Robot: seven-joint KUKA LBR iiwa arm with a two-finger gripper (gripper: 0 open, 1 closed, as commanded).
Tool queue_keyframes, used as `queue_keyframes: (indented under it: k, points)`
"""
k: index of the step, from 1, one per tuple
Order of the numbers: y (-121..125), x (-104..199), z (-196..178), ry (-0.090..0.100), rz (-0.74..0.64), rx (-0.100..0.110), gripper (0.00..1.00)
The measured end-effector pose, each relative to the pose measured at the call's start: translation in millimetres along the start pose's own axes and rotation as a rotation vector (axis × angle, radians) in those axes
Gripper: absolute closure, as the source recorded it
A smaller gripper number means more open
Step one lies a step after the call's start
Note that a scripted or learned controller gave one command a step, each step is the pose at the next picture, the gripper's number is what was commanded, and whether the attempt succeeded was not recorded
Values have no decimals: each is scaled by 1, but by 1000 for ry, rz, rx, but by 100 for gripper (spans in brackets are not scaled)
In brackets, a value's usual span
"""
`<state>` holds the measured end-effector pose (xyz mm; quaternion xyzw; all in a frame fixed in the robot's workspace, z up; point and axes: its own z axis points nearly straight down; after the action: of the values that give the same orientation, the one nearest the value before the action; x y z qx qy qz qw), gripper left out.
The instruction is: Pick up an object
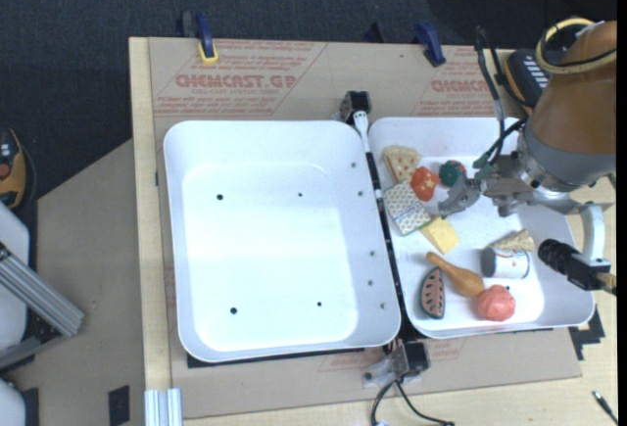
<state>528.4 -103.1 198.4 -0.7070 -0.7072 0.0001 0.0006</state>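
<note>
Objects (431,236) heaped in right bin (559,314), none lifted yet. Pincer (460,199) hovering above them near green ball (451,171); open or closed, cannot tell. Next: descend squarely onto one piece.

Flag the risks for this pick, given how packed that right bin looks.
1. The gripper hangs over a tight cluster: tomato, green piece, waffle and cheese lie close together, so the gripper may nudge or catch a neighbour.
2. The waffle lies flat near the wall of the right bin, leaving little room on that side.
3. Small rounded items like the tomato could slip or roll away.
</note>
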Motion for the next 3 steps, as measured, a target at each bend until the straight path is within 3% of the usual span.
queue_keyframes:
  k: [1,2,3]
  points:
    - [34,5,114,3,-2,3,0]
    - [35,3,97,-1,1,-7,100]
    - [19,6,113,1,1,4,100]
